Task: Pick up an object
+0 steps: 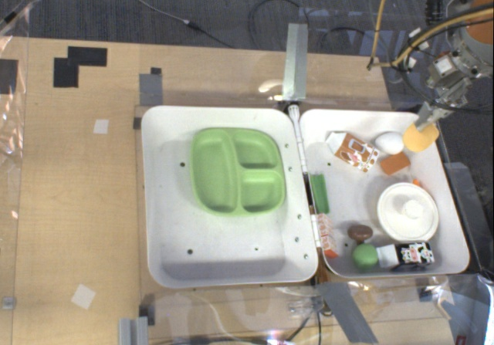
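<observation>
Seen from above, two shallow white bins sit side by side on a light wooden bench, parted by a narrow metal divider [296,135]. The divider serves here as the landmark. Left of it, the left bin [166,258] carries a green sectioned tray [235,170], which lies flat near the bin's middle, its compartments bare.

Right of the divider, the right bin [455,235] is crowded with small things. Just beside the divider lies a slim green stick-shaped piece [319,193], and below that a red and white wrapper [326,234]. A little further right, towards the top, a small orange and white carton [353,150] lies tilted, with a white egg-shaped object [389,140] next to it and an orange block [394,164] just below that egg. Well right of the divider, a round white bowl [407,211] stands upright. Along the bin's lower edge sit a brown oval lump [360,233], a green ball [366,257] and a black and white patterned carton [415,255].

The grey arm comes in at the top right corner, far from the divider, trailing yellow cable. Its gripper [432,113] hangs over the bin's upper right corner, and a pale yellow rounded object [421,137] shows directly at its tip. Whether the tool is clenched on that object or released cannot be told from this angle
</observation>
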{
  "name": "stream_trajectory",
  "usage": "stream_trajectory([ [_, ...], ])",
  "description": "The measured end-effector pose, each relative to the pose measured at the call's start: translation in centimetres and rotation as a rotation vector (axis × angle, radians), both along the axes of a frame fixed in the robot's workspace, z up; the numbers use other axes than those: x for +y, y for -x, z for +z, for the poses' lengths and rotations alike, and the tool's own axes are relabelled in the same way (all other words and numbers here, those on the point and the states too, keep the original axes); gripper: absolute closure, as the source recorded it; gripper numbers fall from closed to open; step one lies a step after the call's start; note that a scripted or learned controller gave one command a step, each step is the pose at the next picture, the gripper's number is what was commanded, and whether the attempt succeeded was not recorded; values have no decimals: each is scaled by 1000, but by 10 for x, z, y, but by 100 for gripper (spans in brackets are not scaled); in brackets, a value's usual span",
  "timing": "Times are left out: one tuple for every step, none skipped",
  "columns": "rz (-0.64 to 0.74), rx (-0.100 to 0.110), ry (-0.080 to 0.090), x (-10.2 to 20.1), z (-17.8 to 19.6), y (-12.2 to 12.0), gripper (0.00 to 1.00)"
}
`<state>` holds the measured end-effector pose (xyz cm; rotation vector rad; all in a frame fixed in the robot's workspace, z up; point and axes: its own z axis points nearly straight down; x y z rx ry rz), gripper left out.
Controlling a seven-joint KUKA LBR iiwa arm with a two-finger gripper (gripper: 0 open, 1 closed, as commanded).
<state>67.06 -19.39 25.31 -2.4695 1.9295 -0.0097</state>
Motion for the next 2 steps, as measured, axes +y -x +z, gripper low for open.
stream_trajectory([
  [370,7,-1,-1,-105,1,100],
  [399,-9,8,33,-6,-2,100],
])
